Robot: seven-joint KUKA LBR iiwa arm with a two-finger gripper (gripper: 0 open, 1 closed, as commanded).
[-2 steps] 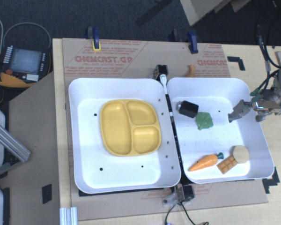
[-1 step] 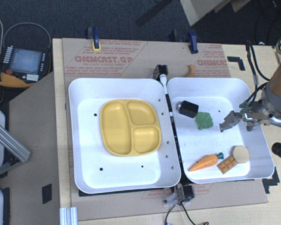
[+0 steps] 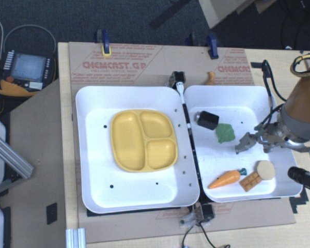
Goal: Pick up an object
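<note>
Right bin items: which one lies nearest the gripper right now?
The green piece, just left of the gripper. The black block, carrot and brown waffle lie farther off.

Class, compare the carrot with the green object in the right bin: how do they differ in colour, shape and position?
The carrot is orange with a green tip; the green object is green all over. The carrot is long and tapered, lying at a slant; the green object is squat and lumpy. The carrot lies near the bin's front edge, the green object further back beside a black block. Both rest in the right bin, apart from the gripper.
</note>
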